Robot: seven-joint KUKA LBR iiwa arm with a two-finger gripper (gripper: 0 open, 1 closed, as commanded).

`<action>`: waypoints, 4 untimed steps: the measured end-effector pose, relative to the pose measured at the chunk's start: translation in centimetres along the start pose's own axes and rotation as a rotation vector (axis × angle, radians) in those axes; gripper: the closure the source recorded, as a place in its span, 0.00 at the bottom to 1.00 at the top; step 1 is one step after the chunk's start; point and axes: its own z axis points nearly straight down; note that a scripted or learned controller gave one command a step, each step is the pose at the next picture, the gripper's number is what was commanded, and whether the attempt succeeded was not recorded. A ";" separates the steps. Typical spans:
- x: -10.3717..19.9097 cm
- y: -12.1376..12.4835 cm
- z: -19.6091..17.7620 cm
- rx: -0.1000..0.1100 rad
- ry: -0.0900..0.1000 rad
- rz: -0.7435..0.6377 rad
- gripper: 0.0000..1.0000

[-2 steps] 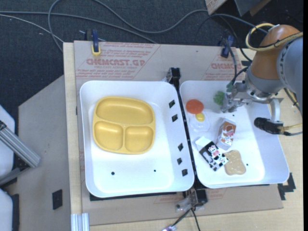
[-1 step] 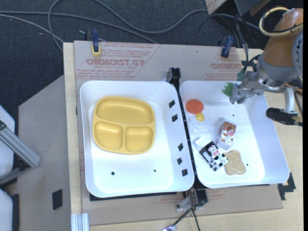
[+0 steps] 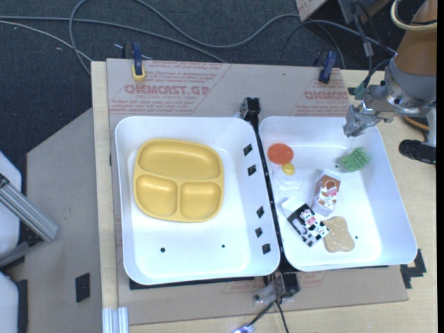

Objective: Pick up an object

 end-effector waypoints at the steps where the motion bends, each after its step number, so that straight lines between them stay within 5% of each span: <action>1: 5.9 0.5 0.7 0.008 0.005 -0.005 1.00; 4: 21.6 1.7 0.0 0.009 0.003 -0.004 1.00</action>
